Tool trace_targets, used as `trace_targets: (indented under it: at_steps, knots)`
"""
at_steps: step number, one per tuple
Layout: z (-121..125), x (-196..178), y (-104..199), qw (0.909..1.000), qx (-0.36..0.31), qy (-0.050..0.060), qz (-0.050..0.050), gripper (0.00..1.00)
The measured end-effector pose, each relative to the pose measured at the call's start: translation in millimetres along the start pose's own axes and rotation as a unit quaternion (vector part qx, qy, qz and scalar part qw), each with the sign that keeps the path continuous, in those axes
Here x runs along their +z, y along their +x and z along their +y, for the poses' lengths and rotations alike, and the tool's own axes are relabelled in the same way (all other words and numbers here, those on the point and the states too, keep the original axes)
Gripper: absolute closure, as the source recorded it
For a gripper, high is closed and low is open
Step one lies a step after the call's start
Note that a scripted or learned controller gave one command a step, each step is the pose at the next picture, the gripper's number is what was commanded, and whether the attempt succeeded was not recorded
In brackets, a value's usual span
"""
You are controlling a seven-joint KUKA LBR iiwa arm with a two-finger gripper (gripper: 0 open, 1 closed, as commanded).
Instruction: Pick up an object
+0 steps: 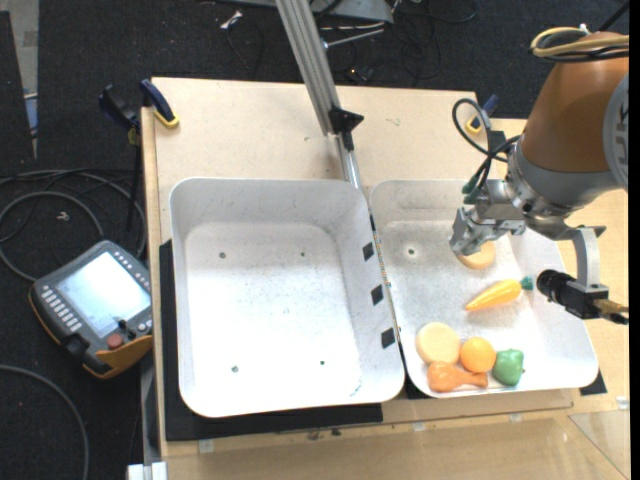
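My gripper (473,242) reaches down into the right bin (420,213), directly over a pale tan round object (478,258) that peeks out beneath it. A yellow-orange carrot-shaped toy (495,294) lies just below and to the right. Near the bin's front edge sit a cream round piece (438,343), an orange ball (478,354), an orange pear-like shape (452,376) and a green pepper (508,366).
The left bin (265,288) lies beside the right one, sharing a raised middle wall. A slanted metal pole (312,53) crosses behind the bins. A teach pendant (95,308) rests off the bench at left. A black fixture (570,290) juts over the right bin's right side.
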State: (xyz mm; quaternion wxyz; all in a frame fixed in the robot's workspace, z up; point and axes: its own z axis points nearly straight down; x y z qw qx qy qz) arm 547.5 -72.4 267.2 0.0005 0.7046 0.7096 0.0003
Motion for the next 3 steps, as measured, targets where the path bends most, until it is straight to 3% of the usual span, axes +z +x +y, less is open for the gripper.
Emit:
trace_targets:
  at_steps: [3]
  knots:
    - [37.2,10.5,161.7,1.0000,-0.001,0.000,0.001,1.00]
